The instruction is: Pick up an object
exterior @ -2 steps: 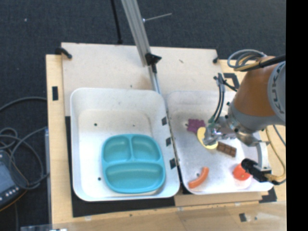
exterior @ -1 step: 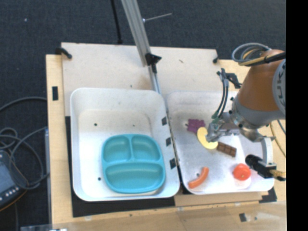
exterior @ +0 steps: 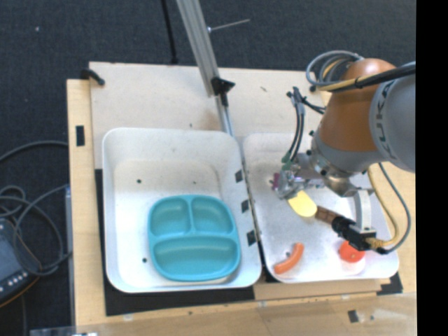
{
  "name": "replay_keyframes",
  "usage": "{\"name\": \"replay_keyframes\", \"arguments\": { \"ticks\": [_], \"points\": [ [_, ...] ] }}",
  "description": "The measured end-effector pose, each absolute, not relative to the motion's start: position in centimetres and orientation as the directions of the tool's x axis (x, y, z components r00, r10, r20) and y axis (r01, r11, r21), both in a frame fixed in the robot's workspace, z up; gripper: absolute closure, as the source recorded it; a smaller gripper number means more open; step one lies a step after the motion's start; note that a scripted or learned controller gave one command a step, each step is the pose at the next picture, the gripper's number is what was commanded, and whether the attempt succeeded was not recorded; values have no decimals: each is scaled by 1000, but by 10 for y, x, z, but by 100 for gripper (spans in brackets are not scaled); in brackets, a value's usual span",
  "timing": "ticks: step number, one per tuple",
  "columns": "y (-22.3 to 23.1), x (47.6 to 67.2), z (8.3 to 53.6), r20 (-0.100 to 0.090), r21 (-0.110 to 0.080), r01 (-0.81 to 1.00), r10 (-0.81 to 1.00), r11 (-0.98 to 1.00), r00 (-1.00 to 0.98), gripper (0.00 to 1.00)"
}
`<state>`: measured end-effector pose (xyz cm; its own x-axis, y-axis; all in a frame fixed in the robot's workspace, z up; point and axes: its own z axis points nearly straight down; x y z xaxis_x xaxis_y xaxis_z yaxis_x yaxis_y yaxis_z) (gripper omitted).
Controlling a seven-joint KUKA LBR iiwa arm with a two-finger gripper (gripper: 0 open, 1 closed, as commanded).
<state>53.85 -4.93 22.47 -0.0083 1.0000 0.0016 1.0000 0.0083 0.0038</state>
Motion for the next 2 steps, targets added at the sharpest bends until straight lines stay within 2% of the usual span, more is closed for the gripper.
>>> {"name": "replay_keyframes", "arguments": {
  "ticks": [1,2],
  "points": [
    [7,543,236,2,3,1000,1000,9,-9,100],
    [63,550,229,1,1,1000,1000,8,-8,100]
  ]
}}
